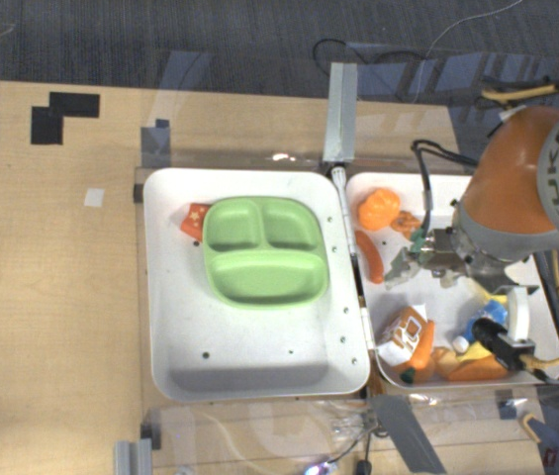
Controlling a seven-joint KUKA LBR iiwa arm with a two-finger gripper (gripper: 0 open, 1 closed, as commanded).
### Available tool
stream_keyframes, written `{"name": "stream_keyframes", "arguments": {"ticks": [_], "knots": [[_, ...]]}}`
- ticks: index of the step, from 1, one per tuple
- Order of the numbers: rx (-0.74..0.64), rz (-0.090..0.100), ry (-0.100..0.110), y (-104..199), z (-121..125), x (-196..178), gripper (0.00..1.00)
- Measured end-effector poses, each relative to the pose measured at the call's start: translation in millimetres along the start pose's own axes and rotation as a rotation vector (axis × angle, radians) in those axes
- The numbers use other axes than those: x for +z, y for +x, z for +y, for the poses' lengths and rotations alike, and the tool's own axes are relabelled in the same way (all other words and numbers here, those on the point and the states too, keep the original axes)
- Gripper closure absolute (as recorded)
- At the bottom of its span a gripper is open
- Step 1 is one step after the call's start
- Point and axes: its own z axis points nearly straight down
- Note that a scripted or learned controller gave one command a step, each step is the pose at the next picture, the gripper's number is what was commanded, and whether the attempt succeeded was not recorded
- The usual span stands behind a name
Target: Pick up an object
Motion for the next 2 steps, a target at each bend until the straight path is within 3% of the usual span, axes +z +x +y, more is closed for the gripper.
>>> {"name": "stream_keyframes", "arguments": {"ticks": [1, 2], "knots": [[0.001, 0.000, 0.003, -39, -28, 78, 0.00], [-0.017, -0.001, -0.009, -31, 36, 95, 0.00]]}}
